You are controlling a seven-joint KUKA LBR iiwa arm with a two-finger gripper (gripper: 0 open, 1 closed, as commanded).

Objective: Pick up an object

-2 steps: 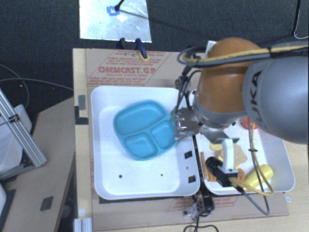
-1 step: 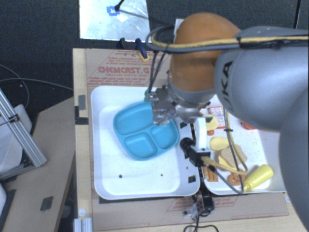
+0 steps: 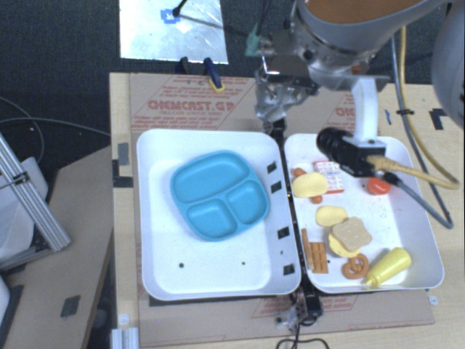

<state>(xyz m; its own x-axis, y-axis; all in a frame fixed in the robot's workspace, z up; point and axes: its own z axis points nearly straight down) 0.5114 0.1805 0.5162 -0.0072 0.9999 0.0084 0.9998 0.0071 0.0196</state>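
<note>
Where bins (image 3: pixel 152 217) meet, blue tray (image 3: pixel 218 195) left

The gripper (image 3: pixel 276 118) hangs above the far end of the divider between the bins, beside the blue tray (image 3: pixel 218 193).

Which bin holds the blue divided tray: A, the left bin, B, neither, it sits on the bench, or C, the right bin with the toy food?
A: the blue divided tray lies flat inside the left bin, while the toy food sits in the right bin.
</note>
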